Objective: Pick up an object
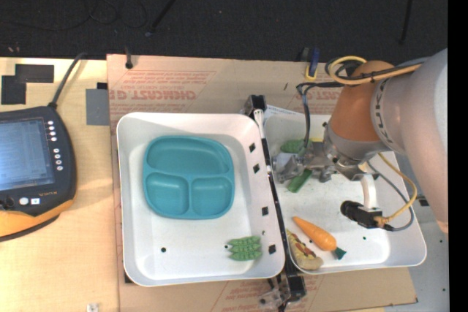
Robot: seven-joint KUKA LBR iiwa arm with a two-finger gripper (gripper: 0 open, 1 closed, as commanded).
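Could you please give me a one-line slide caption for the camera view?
KUKA arm's gripper low over green items in the right bin, a toy carrot nearby; teal divided plate in the left bin.

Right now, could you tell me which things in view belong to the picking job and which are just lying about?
Job in hand:
gripper, low in the right bin
green objects beside the gripper
toy carrot
tan item in the right bin's near corner
green ridged toy in the left bin
teal divided plate

Lying about:
handheld control pendant
cardboard sheet
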